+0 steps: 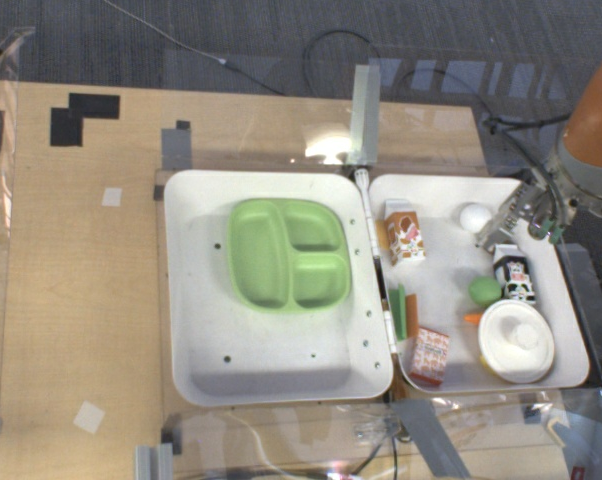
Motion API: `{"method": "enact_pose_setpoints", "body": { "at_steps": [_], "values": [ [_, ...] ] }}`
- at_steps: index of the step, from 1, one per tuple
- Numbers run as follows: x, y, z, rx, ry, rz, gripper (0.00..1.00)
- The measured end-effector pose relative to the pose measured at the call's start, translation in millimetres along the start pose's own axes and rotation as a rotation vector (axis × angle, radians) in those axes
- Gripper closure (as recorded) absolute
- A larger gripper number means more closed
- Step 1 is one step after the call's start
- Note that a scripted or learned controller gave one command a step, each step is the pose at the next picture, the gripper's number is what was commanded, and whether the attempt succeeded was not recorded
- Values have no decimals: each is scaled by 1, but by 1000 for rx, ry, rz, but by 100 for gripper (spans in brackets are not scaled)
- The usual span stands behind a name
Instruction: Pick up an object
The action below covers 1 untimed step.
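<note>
Hovering over the right bin (pixel 577 298), arm (pixel 593 133) reaching in from the right, end effector (pixel 509 220) low near the bin's upper right corner. Can't tell end effector opening from this angle; nothing visibly held. Candidate objects all in the right bin: white ball (pixel 473 217) just beside the end effector, small bottle (pixel 515 277) below it, green ball (pixel 485 290), white bowl (pixel 517 340), carton (pixel 405 236), green and orange sticks (pixel 404 313), red packet (pixel 430 355). Left bin (pixel 196 298) carrying a green divided plate (pixel 287 254). Risks, judged: ball rolling off on contact; bottle tipping if clipped on descent; crowding near bowl and green ball causing a double grab or a miss; bin wall close enough to block a finger.
</note>
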<state>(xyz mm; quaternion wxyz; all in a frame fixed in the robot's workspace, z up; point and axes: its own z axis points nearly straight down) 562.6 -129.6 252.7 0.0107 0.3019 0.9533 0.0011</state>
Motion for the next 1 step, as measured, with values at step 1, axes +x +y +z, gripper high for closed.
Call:
{"method": "enact_pose_setpoints", "body": {
  "at_steps": [1],
  "values": [
    [-46, -25, -24, 2, 8, -467, 100]
  ]
}}
